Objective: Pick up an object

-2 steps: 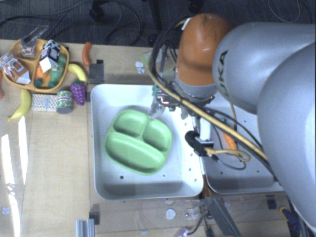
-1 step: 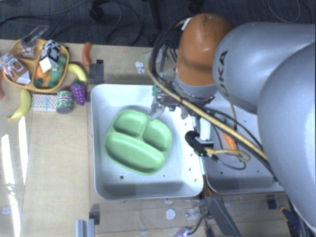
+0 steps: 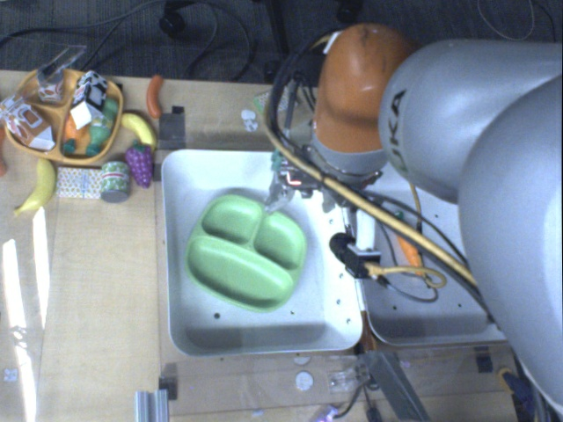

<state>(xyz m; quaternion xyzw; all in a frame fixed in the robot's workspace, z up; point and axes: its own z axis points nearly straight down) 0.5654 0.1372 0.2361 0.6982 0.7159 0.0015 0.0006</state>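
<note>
Green three-compartment plate (image 3: pixel 246 251) lying flat in left bin (image 3: pixel 176 262), long axis running far-left to near-right, gripper (image 3: pixel 280 189) at its far edge, grip state unclear

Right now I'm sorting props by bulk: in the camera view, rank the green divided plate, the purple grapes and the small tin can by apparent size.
1. green divided plate, by far the largest, in the left bin.
2. and 3. purple grapes and small tin can: they look about alike, too close to rank.

Grey arm (image 3: pixel 475 148), orange band (image 3: pixel 356 69), black cables (image 3: pixel 299 161)
</note>
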